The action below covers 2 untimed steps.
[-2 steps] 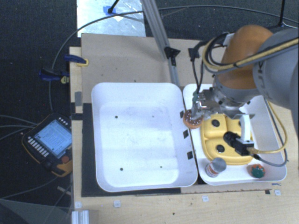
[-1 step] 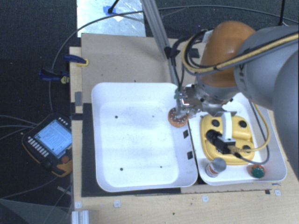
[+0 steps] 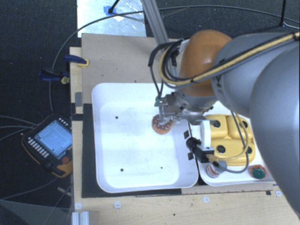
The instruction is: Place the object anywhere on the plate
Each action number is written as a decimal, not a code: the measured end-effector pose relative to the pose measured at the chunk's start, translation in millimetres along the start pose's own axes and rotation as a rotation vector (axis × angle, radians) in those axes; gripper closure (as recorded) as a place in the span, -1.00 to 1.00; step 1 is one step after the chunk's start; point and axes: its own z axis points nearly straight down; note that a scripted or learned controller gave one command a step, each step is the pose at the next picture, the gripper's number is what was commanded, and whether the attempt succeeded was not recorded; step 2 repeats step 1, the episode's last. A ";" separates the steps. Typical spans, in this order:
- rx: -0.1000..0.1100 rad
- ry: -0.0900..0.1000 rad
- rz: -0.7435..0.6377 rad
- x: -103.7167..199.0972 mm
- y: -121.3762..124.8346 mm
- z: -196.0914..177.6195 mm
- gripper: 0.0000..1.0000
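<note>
A small round orange-brown object [image 3: 161,125] lies in the left white bin [image 3: 117,139], close to its right wall. My gripper [image 3: 164,115] hangs directly over it, at or just above its top. The grey arm with the orange band [image 3: 204,55] reaches in from the right and hides much of the right bin. Whether the round object is touched or held cannot be made out from this angle.
The right bin [image 3: 234,179] holds a yellow moulded plastic piece [image 3: 232,137], a small red-and-white can [image 3: 213,170] and a green ball [image 3: 258,172]. A teach pendant [image 3: 49,142] lies left of the bench. Blue clamps [image 3: 70,60] sit at the bench's far left edge.
</note>
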 end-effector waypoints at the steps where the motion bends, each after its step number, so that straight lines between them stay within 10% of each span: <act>1: -0.002 -0.001 0.005 -3.1 0.7 -1.0 -1.00; 2: -0.002 -0.001 0.005 -3.1 0.7 -1.0 -1.00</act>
